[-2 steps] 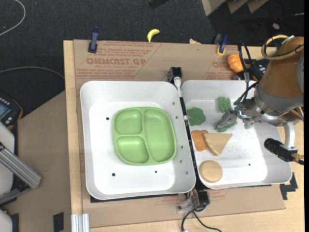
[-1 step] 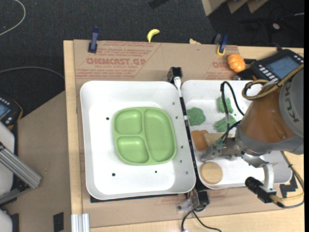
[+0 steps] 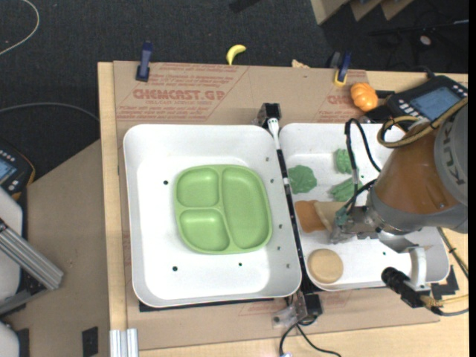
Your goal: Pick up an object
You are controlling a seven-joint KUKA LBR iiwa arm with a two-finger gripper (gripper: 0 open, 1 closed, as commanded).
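My gripper (image 3: 343, 227) is low in the right bin (image 3: 416, 274), over the brown block (image 3: 309, 216); finger state unreadable. Risk: green pieces (image 3: 301, 177) crowd close, so I may nudge the block away.

I see even, bright overhead light, soft shadows, mild glare on the white bins (image 3: 141, 199), slightly soft focus throughout.

A green divided plate (image 3: 223, 208) is lying in the left bin (image 3: 149, 155). In the right bin (image 3: 312, 136), the gripper (image 3: 343, 225) is sitting low beside a brown block (image 3: 309, 216), with green pieces (image 3: 301, 177) just above and a tan round disc (image 3: 325, 266) below. The arm (image 3: 416, 184) is reaching over that bin.
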